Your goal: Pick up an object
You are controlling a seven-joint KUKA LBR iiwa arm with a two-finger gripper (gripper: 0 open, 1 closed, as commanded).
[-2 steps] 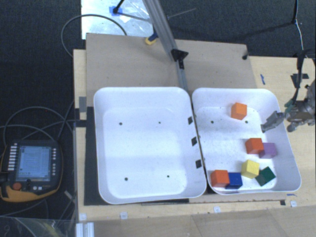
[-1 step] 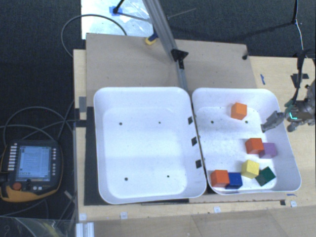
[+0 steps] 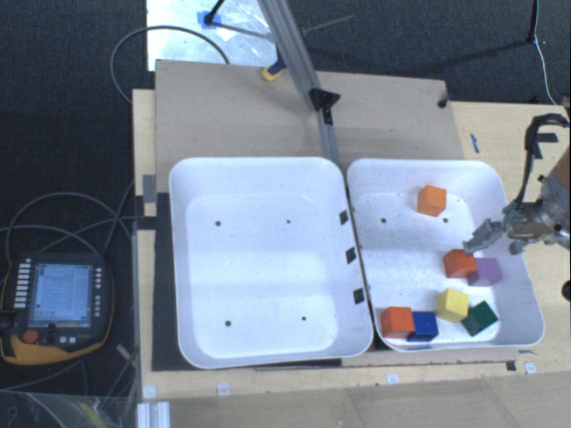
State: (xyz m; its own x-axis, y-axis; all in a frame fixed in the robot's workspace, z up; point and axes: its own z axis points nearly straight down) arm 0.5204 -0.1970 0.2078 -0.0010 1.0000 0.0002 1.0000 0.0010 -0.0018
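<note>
- Nearest the camera, along the right bin's [image 3: 512,205] front wall, sit an orange block [image 3: 397,320], a blue block [image 3: 425,325], a yellow block [image 3: 451,304] and a green block [image 3: 480,317].
- Behind them the red-orange cube [image 3: 459,263] touches a purple block [image 3: 486,270]. It is a cube with no long axis, its faces skewed to the bin walls.
- The gripper [image 3: 477,236] hovers just above that cube; I cannot tell its opening. I judge this the approach: next, descend squarely over the cube, clear of the purple block.
- Farthest, another orange cube [image 3: 432,200] sits alone.
</note>
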